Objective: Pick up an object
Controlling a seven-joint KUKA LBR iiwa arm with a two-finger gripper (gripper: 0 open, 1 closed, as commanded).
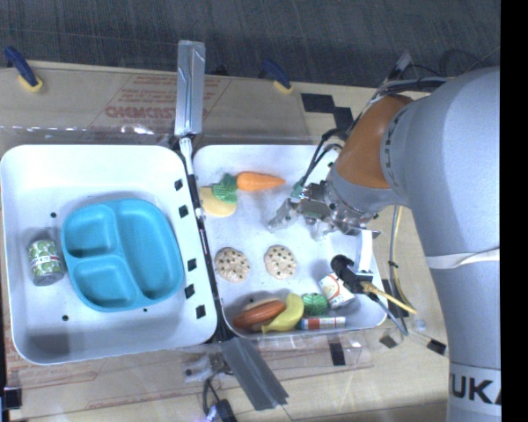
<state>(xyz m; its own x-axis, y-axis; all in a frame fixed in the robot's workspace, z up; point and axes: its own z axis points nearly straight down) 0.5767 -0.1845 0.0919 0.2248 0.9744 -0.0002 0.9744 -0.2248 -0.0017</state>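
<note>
My gripper (pixel 297 221) hangs over the right bin (pixel 246 158), in its upper middle part, with its fingers spread and nothing between them. An orange carrot (pixel 260 181) lies just up and left of it. A yellow and green toy vegetable (pixel 218 197) rests at the bin's left wall. Two round cookies (pixel 232 264) (pixel 281 260) lie on the bin floor below the gripper. Along the front wall sit a hot dog (pixel 259 311), a banana (pixel 287 314), a green piece (pixel 314 303), a small can (pixel 336 290) and a red marker (pixel 326 323).
The left bin (pixel 18 174) holds a blue divided plate (pixel 119 253) and a small green can (pixel 44 260) by its left wall. A metal divider (pixel 190 86) stands between the bins at the back. The arm's grey body (pixel 449 200) covers the right bin's right side.
</note>
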